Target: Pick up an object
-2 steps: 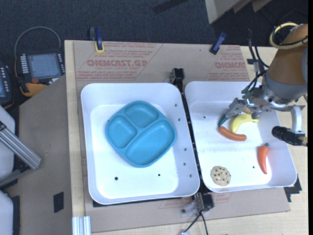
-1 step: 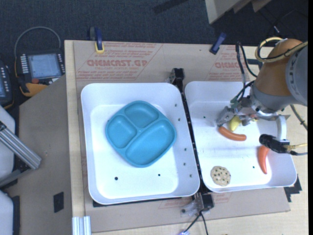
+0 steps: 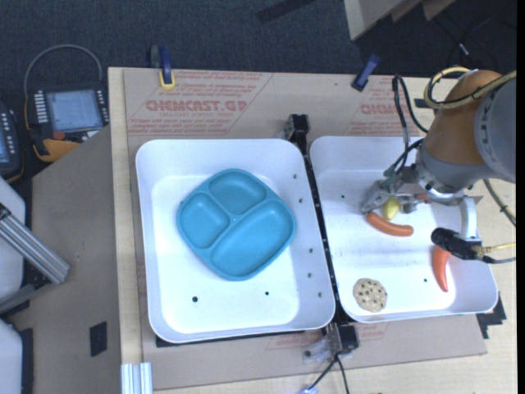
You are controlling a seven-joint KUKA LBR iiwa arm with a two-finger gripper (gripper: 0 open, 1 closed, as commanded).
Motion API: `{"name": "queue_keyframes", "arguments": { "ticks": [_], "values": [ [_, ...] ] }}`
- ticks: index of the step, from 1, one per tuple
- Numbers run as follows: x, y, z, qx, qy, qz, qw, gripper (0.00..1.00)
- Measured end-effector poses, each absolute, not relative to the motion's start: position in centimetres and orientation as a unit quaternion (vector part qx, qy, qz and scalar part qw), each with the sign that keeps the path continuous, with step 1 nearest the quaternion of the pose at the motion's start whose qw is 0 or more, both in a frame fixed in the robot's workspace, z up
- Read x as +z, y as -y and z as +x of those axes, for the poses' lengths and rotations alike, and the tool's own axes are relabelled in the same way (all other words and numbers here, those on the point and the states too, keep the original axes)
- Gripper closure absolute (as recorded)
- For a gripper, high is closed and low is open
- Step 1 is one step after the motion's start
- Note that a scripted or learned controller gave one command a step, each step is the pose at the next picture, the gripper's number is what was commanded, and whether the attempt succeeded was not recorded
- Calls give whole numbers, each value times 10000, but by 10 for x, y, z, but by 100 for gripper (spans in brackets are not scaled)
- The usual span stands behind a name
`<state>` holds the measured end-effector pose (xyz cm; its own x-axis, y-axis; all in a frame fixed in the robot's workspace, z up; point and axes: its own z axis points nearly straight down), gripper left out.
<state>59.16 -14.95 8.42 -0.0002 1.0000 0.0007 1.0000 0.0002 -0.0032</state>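
Gripper [image 3: 392,205] above hot dog [image 3: 390,224] (right bin [image 3: 344,171]), cookie [image 3: 370,295] nearby

Brown bench [image 3: 246,97] with two white bins, left bin [image 3: 152,220] and right bin [image 3: 344,158], side by side

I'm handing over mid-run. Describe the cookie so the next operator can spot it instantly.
Look in the right-hand shallow white bin, the one the grey arm reaches into. Along its near edge, towards the left corner, lies a round tan cookie with dark chips. It is the only flat, round, speckled item there; the orange sausage-shaped piece and the red-orange carrot-shaped piece are long and plain.
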Motion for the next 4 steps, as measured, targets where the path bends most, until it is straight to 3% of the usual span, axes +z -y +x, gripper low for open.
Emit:
{"name": "queue_keyframes", "arguments": {
  "ticks": [1, 4],
  "values": [
    [95, 149, 592, 4, 7070, -7072, 10, 100],
    [213, 146, 586, -12, 7075, -7067, -23, 100]
  ]
}}
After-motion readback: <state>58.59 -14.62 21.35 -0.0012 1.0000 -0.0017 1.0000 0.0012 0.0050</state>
